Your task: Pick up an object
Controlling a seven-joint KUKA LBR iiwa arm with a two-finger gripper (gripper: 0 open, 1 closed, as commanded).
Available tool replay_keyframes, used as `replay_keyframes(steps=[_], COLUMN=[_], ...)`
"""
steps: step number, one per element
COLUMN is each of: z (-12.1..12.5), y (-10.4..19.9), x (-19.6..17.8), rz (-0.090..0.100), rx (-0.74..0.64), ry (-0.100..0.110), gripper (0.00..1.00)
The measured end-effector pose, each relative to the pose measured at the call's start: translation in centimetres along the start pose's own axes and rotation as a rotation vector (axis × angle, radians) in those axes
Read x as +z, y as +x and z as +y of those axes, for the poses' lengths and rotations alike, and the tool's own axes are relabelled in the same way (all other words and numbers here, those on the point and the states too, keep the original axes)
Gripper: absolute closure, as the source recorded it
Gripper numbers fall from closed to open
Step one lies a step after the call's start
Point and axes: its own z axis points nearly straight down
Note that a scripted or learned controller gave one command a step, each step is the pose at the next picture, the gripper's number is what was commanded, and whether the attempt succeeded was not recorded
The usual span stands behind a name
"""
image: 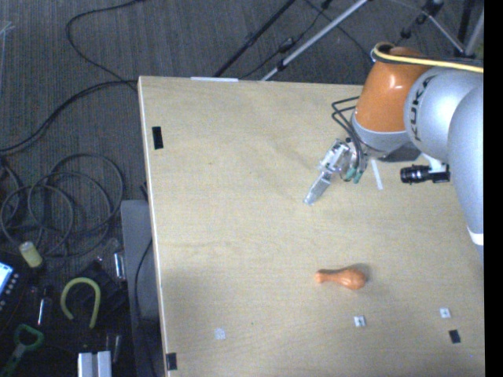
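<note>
Still at the reaching step: nothing picked up yet. Gripper [314, 195] up over the middle of the wooden bench [236, 210], slanting down and to the left from the grey arm [440, 124] with its orange band, which comes in from the right. Cannot tell whether the fingers are apart or together; too small and slanted to read. Nothing visible between them.

Only one candidate for picking: an orange pear-shaped object [343, 277], lying on its side on the bench, thin neck pointing left, fat end to the right. Nearer than the gripper and a little to its right, well apart from it, with bare wood between.

Next move, by judgement: shift nearer and slightly right until centred over the orange object, fingers spread, then straight down. Best to close across the fat end or the body's short width, since the rounded shape could roll or squirt out sideways. Then lift.
</note>
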Motion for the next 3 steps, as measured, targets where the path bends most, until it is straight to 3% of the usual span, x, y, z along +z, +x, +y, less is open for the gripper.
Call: replay_keyframes(steps=[1, 2, 3], z=[-3.6, -4.0, -3.9], y=[1.0, -2.5, -2.6], x=[-4.5, 0.1, -0.9], rz=[0.001, 0.001, -0.003], rx=[0.330, 0.354, 0.352], ry=[0.001, 0.000, 0.000], gripper=[0.00, 0.00, 1.00])
